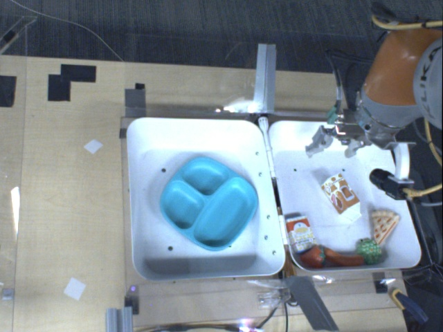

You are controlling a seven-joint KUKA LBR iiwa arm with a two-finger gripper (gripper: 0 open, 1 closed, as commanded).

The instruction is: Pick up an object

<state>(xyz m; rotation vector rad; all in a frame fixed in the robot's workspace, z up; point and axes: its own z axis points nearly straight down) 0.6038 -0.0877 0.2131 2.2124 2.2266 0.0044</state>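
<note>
Camera view lets us find the gripper (333, 142) above the far part of the right bin (297, 147), hanging from the grey arm with its orange band (394, 64). We see its two fingers (318, 142) spread apart, with bare white bin floor showing between them; nothing sits in the gap and they touch no object.

Nearest to the gripper, just below it toward the bin's middle, we see a small white and brown patterned packet (340, 192) lying flat. Farther out from the gripper, toward the bin's near right corner, lies a tan wedge-shaped piece like a sandwich slice (383, 225). Against the near wall, farthest from the gripper, we see a red and white carton (300, 233), a red and orange carrot-like toy (332, 256) just beside it, and a green leafy bit (370, 250) at that toy's end.

Well away from the gripper, across the divider between the bins, we find the left bin (149, 147). It holds one light blue plate with three compartments (208, 203), resting near its middle.
</note>
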